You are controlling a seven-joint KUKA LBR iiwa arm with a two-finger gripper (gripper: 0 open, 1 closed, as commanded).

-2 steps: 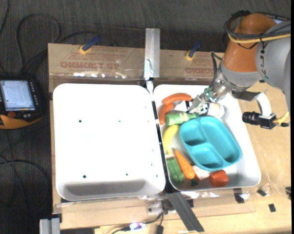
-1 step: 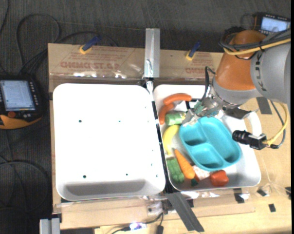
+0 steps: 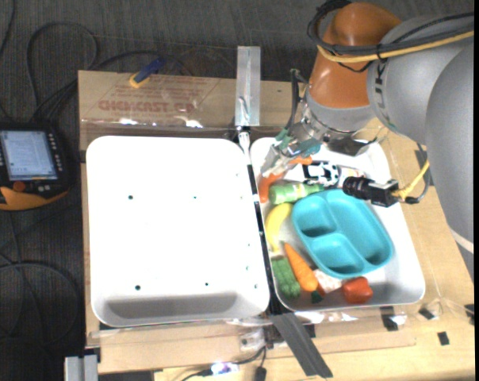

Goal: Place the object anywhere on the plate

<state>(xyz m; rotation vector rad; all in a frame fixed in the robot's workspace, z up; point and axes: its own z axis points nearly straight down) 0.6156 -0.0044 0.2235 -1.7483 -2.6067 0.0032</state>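
A blue divided plate (image 3: 328, 219) lies in the right bin (image 3: 408, 280), with nothing on it. My gripper (image 3: 281, 155) hangs over the far left corner of that bin, just above a small orange piece (image 3: 264, 187) and a light green toy vegetable (image 3: 293, 190). I see nothing held in it. A yellow banana (image 3: 276, 221) lies along the bin's left wall beside the plate. An orange carrot (image 3: 301, 267), a dark green piece (image 3: 285, 277) and a red tomato (image 3: 357, 290) sit near the plate's front edge.
The left bin (image 3: 172, 221) sits beside the right one, a thin wall between them. A black cable plug (image 3: 370, 189) hangs over the plate's far right edge. A handheld controller (image 3: 21, 161) lies on the floor at left.
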